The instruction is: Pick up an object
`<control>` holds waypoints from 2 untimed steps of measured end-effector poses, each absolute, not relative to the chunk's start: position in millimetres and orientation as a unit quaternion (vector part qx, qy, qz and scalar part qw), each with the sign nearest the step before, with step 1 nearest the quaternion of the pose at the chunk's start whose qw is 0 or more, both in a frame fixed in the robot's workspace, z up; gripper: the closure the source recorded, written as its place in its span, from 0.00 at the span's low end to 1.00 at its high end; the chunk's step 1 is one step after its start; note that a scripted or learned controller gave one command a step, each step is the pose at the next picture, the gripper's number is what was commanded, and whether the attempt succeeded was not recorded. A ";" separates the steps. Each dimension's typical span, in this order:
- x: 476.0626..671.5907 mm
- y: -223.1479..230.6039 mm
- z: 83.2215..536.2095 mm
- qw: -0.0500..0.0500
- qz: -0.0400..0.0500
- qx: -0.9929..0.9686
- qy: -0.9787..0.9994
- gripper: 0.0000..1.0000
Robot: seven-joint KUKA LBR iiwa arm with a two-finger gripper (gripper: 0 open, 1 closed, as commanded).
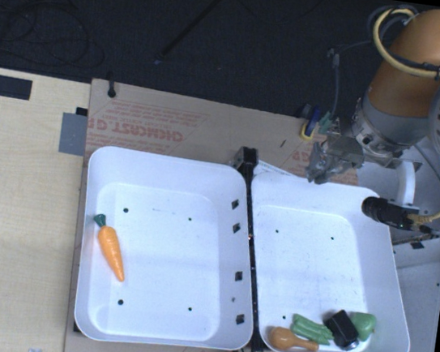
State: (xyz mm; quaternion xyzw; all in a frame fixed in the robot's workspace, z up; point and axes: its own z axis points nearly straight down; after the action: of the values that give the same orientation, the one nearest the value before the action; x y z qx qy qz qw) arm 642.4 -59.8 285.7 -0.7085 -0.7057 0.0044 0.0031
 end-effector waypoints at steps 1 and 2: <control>633.2 -89.4 304.3 0.000 0.001 -0.707 -0.707 1.00; 644.2 -119.3 267.8 0.001 0.001 -0.707 -0.707 1.00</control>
State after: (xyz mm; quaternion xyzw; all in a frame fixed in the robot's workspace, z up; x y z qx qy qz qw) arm 644.2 -119.3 267.8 -0.7070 -0.7072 0.0014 0.0007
